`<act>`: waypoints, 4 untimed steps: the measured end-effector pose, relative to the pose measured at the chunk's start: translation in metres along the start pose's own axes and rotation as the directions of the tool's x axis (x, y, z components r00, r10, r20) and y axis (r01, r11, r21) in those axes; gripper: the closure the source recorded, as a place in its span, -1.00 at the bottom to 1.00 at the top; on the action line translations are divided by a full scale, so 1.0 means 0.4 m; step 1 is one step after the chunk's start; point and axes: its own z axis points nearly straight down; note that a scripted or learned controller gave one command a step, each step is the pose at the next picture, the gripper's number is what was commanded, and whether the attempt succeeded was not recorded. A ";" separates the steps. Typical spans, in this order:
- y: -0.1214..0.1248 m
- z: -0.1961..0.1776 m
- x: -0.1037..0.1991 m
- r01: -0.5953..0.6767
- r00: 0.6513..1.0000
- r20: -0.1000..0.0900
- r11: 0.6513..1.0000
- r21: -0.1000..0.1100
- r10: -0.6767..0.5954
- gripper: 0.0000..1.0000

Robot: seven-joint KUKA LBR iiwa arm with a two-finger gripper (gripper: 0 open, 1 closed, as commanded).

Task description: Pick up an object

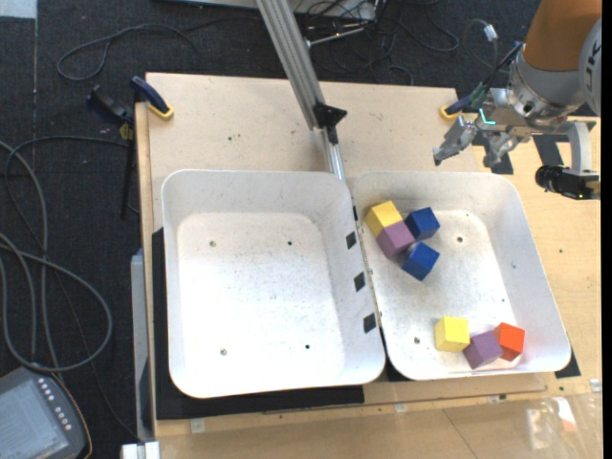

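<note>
The right bin holds several small cubes. A yellow cube, a purple cube and two blue cubes cluster near its left wall. Another yellow cube, a purple cube and an orange cube lie at its front right. My gripper hangs above the bench just behind the right bin's far rim, open, with nothing between its fingers.
The left bin sits beside the right one. A slanted metal pole crosses from the top to the gap between the bins. Clamps sit at the bench's back corners. Cables lie on the dark floor at the left.
</note>
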 end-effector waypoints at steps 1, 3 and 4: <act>0.001 -0.007 0.001 0.002 1.000 0.001 1.000 -0.003 -0.002 -1.00; -0.010 0.263 0.022 0.002 1.000 0.001 1.000 -0.001 -0.002 -1.00; -0.010 0.395 0.024 0.002 1.000 0.002 1.000 -0.002 -0.002 -1.00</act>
